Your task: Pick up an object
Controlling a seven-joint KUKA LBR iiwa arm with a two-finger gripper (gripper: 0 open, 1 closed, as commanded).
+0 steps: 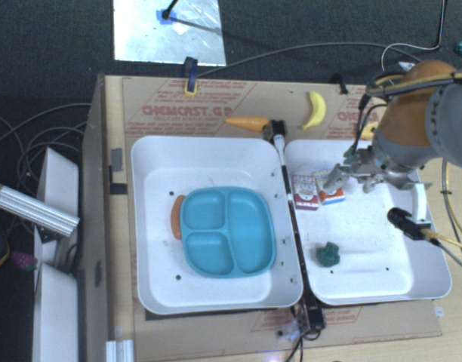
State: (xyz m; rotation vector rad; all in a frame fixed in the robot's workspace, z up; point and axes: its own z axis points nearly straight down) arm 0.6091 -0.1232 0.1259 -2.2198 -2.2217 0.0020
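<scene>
Camera view, arm: reached in from the right over the right bin (435, 277), orange band above the wrist.
Pincer (344, 173): hung low over the bin's upper part, beside the red and white cartons (315, 190); open or closed, I could not tell.
Candidates: cartons near the divider, green toy (328, 254) lower down, both lying on the bin floor.
Left bin (152, 277): held a blue tray (227, 229) and an orange piece (175, 216) at its left.
Progress: judged at the approach; nothing lifted, grasp and raise were left.
</scene>
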